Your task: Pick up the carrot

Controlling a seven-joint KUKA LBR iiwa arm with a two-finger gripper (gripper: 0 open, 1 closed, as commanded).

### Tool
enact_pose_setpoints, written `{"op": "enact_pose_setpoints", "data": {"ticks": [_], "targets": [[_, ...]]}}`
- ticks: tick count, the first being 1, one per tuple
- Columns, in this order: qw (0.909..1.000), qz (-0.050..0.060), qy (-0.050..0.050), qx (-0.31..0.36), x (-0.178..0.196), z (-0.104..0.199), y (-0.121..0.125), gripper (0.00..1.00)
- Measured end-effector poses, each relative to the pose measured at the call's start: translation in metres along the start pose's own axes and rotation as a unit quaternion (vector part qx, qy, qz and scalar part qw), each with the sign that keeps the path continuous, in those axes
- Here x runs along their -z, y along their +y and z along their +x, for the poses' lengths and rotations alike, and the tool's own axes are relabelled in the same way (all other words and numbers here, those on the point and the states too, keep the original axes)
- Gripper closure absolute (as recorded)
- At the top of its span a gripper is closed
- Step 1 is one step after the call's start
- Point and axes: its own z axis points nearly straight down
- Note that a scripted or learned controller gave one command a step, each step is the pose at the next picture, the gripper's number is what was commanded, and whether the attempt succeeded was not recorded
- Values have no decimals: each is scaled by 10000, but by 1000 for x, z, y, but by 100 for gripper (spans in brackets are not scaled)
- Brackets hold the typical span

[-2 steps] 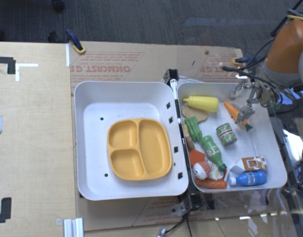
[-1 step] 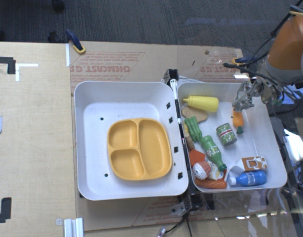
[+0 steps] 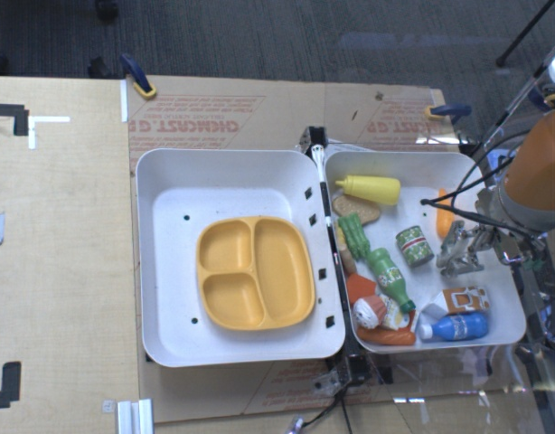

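Sitting alone in the left bin (image 3: pixel 151 242), a yellow divided plate (image 3: pixel 256 272) is well apart from the work. The right bin (image 3: pixel 494 333) crowds a mustard bottle (image 3: pixel 370 187), green bottle (image 3: pixel 389 278), can (image 3: pixel 414 246) and blue bottle (image 3: pixel 455 326). The carrot (image 3: pixel 445 212), orange, lies at its right edge, partly hidden; the gripper (image 3: pixel 458 247) hovers just beside it, seemingly lining up, jaws' state impossible to tell.

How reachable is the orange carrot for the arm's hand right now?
Probably yes. The metal hand hangs just beside the orange carrot in the right white bin. Nothing lies on the carrot, and the small green tin stands apart from it.
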Motion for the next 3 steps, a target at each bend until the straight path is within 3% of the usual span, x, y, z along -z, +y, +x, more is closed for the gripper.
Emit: {"op": "enact_pose_setpoints", "data": {"ticks": [1, 2, 3], "targets": [[10000, 5, -21, 4, 1, -2, 0, 0], [9922, 8, -22, -1249, 1, -61, -8, 0], [9996, 7, -22, 282, 36, -49, -7, 0]]}}
